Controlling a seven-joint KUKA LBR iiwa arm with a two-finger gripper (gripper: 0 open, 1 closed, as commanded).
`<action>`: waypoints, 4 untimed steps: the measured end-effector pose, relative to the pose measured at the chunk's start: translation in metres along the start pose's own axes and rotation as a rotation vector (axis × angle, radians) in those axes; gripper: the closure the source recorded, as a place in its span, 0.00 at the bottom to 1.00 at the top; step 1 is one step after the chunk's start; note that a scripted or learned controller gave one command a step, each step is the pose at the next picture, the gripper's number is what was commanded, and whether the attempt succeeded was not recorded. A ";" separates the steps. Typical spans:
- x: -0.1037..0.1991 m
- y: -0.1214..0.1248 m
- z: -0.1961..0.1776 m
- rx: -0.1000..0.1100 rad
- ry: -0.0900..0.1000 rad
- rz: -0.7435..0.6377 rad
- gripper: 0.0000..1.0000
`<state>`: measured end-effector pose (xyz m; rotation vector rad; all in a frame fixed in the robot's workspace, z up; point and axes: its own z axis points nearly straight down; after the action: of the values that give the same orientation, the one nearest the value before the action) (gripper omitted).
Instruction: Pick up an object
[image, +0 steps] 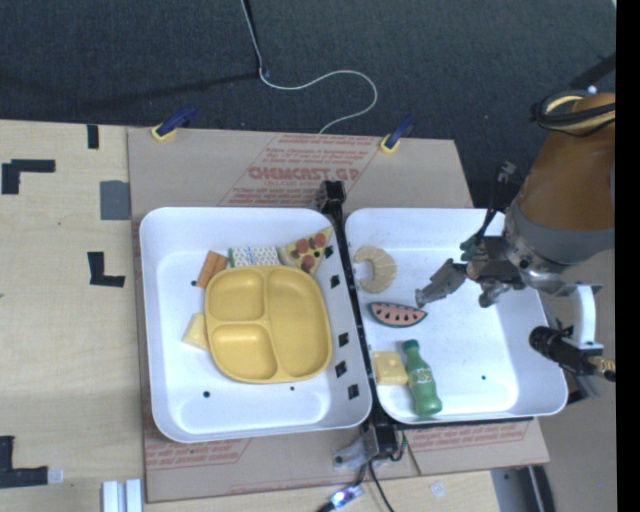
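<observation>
Two shallow white bins are seen side by side on a cardboard sheet (290, 165). The left bin (165, 330) is largely covered by a yellow divided plate (268, 323), with a pizza slice (308, 249) at its far right edge and an orange piece (211, 268) at its far left edge. In the right bin (500, 390), a tan ring-shaped piece (377, 268) is placed far left, a watermelon slice (398, 314) lies just nearer than it, and a green bottle (422, 378) lies at the near edge, touching a yellow block (390, 369) on its left. The gripper (437, 291) is positioned over the right bin, just right of the watermelon slice; nothing is seen between its fingers, but whether they are spread or pressed together cannot be told.
</observation>
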<state>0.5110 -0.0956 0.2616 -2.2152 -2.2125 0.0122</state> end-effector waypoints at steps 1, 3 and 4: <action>0.000 0.002 -0.005 -0.012 -0.002 -0.003 0.00; -0.005 -0.011 0.107 -0.004 0.000 -0.001 0.00; -0.010 -0.015 0.153 -0.005 -0.001 -0.001 0.00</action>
<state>0.4940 -0.1051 0.1090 -2.2166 -2.2167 0.0076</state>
